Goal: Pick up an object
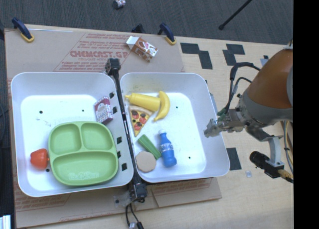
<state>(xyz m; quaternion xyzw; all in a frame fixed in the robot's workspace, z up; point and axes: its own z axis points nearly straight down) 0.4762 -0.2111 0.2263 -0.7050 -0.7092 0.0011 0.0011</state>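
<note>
While nothing is yet lifted, I judge this the approach step. Left of centre in the right bin [199, 81] lie a banana [149, 101], a pizza slice [138, 119] and a blue bottle [167, 149], small, bright, lying flat. At right of frame my gripper [215, 126] hangs over the bin's right rim; open or closed, I cannot tell. Next I must travel left and descend.
</note>
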